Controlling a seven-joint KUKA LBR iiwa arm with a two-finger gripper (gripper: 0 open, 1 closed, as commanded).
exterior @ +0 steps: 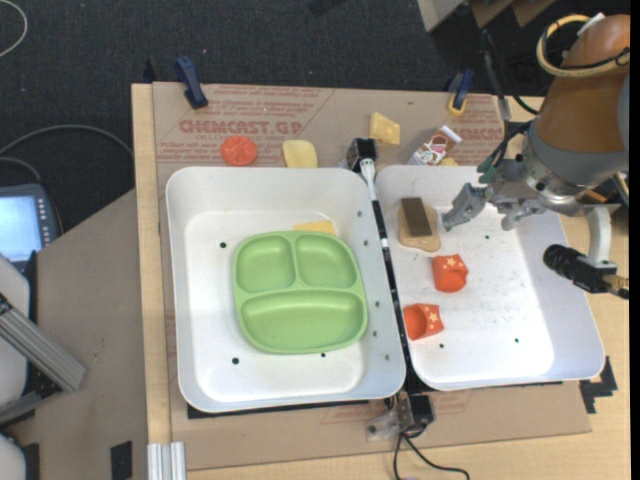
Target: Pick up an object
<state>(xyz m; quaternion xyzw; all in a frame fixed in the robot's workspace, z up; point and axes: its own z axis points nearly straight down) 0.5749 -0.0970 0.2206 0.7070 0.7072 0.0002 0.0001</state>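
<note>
Item: single-arm pick, one overhead slanted view.

Progress: not yet done. No object sits between the fingers of the tool; everything in view lies on a bin floor or on the table. The whole grasp and lift is left, by my reading.

Landmark: right bin.
- Brown block: inside the right bin, near its upper-left corner, lying flat.
- Orange piece: inside the bin, just below the brown block, apart from it.
- Second orange piece: inside the bin at its left wall, below the first.
- Green divided plate: in the left bin, beside the right bin's left wall.
- Small loose items (yellow, red, a printed packet): on the table beyond the bin's far rim.

Arm: grey body with orange band reaches in over the bin's upper-right part, wrist tilted toward the left.

Tool: raised over the bin's upper middle, just right of the brown block, not touching it. Fingers appear spread, nothing gripped.

Likely target: the brown block, as nearest.
</note>
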